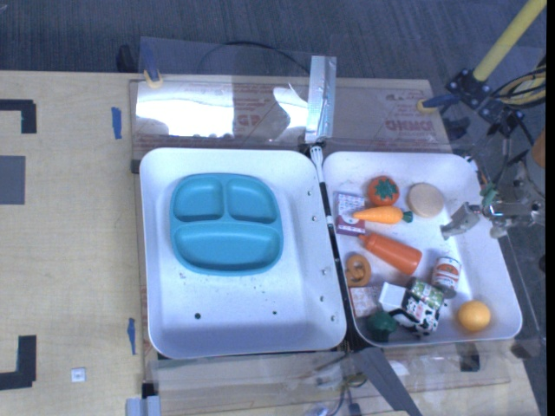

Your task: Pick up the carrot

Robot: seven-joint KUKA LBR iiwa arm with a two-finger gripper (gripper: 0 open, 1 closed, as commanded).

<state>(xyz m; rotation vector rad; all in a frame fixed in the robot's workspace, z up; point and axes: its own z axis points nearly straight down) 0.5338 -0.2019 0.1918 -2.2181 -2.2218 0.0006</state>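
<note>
White plastic bins are sitting side by side on the bench, and the left bin [165,319] is holding a big blue plate [227,222] with three parts. The right bin [507,306] is holding lots of little play things. The robot's claw [473,217] is hanging at the right edge of that bin, and I cannot tell how it is set. The long orange bottle [392,251] is lying in the middle. The carrot [380,216] is lying just above it, pointing its thin end to the left, with a pumpkin [381,190] touching its top side and a round tan cookie [426,199] close by on the right. I think the arm is only getting ready, and the grab is not yet started. Next, the claw is going to need to move left, past the cookie, and come down right over the carrot without bumping the pumpkin.
</note>
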